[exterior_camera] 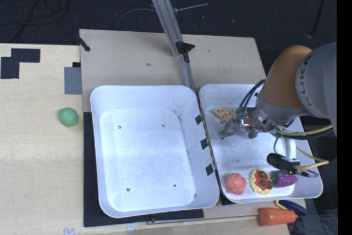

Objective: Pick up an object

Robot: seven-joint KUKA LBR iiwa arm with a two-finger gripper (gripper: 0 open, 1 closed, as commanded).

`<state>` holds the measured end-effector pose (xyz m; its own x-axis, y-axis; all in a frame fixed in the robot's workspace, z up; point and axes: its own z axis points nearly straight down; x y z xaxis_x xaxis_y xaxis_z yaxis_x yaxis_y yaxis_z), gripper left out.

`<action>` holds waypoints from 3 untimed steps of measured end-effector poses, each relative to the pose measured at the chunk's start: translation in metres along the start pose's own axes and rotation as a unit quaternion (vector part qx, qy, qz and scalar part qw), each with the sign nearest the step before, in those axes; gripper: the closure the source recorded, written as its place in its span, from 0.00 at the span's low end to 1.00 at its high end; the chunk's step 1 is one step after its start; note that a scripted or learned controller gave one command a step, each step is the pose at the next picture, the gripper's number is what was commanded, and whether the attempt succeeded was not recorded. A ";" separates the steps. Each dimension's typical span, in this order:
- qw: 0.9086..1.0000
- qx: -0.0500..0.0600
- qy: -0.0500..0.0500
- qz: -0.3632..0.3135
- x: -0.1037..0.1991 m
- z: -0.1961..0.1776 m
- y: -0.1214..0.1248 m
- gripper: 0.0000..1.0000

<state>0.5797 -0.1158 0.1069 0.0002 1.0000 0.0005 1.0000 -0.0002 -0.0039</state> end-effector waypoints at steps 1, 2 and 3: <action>1.000 -0.002 0.000 0.000 0.000 0.016 0.000 0.00; 1.000 -0.003 0.000 0.001 -0.001 0.005 0.000 1.00; 1.000 -0.003 0.000 0.000 -0.005 -0.037 0.003 1.00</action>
<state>0.5830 -0.1206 0.1443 0.0011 1.0000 -0.0005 1.0000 -0.0011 0.0025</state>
